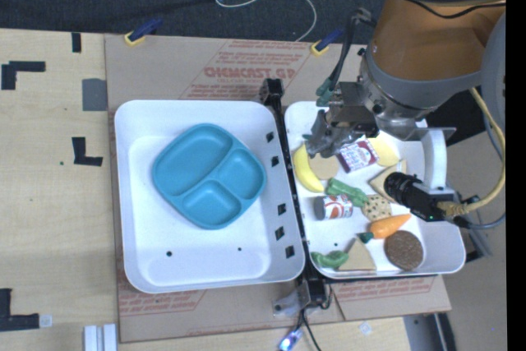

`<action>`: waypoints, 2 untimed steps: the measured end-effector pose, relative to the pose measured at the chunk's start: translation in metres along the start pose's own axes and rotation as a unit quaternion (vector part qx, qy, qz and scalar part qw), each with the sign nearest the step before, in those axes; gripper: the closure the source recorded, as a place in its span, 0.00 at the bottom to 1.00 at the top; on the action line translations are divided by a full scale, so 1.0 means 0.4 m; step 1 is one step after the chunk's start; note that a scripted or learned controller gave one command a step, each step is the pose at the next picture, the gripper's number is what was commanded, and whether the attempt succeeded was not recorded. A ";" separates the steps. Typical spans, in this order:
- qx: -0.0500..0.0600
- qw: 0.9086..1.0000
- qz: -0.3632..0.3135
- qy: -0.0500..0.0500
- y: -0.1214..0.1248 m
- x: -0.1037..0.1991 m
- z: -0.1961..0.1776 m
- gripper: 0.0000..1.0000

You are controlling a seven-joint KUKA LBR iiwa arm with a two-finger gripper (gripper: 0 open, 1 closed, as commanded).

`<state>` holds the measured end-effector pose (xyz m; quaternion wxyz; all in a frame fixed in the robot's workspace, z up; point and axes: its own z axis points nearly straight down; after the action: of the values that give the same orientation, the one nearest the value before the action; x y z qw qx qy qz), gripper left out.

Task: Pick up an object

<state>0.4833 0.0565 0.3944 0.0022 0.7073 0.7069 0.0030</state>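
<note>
Your end effector (333,136) hangs low over the right bin (448,259), above the banana (306,170); can't tell its state. Blue plate (209,175) sits in left bin (140,259).

Single fixed cam, mounted above the bench, looks down at a slant. Left bin (131,177) and right bin (444,255) both sit in frame, bench edges too. Arm (444,4) enters from frame right, near the lens, covering part of right bin.
</note>
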 end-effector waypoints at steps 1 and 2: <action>0.003 1.000 0.002 -0.001 0.001 -0.138 -0.023 1.00; 0.010 1.000 -0.003 -0.001 -0.005 0.029 0.250 1.00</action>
<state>0.4819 0.0682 0.2944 -0.0043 0.7048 0.7094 -0.0047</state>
